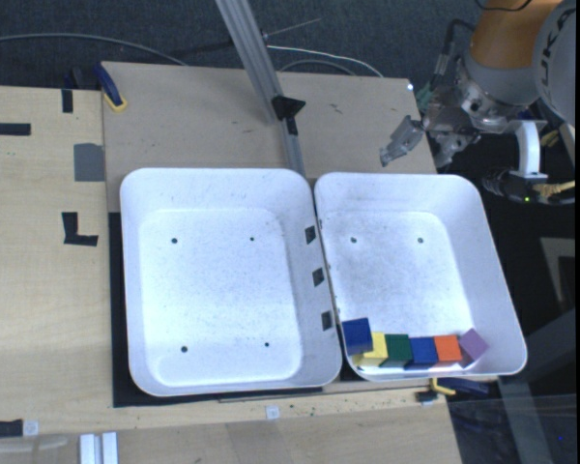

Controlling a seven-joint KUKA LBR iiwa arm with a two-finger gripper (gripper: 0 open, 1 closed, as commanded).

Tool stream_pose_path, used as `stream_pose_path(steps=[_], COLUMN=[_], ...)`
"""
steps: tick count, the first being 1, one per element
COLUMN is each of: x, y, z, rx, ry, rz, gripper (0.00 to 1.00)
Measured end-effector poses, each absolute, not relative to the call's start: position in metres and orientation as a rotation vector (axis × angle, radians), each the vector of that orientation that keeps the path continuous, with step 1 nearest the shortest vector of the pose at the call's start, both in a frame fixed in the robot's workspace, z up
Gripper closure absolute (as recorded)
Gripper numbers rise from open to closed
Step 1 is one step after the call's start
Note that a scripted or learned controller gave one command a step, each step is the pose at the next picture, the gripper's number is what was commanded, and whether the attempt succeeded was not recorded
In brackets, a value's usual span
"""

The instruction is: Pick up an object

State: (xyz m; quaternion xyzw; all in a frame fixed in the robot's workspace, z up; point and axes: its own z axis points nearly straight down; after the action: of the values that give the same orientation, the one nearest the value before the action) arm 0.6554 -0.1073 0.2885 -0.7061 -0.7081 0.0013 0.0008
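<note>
Several small blocks lie in a row along the near wall of the right bin (491, 249): a blue block (356, 333), a yellow one (375, 349), a green one (397, 347), a second blue one (423, 351), an orange one (448, 348) and a purple one (473, 342). My gripper (427, 149) hangs above the bench just beyond that bin's far rim, well away from the blocks. It stands open with nothing between its fingers.
The left bin (133, 259) sits beside the right one, the two rims touching. A slanted metal pole (256, 51) runs down to a black clamp at the bins' far junction. Cables cross the dark floor behind the bench.
</note>
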Motion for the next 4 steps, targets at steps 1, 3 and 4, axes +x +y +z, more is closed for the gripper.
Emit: stream_pose_path(steps=[1,3,4], x=[0.640,0.636,0.585], y=[-0.082,-0.049,-0.036], z=[0.327,0.324,0.274], rx=[-2.218,-2.217,-2.217], ry=[-2.227,-2.225,-2.217], rz=[-0.003,0.003,0.010], gripper=[0.00,1.00,1.00])
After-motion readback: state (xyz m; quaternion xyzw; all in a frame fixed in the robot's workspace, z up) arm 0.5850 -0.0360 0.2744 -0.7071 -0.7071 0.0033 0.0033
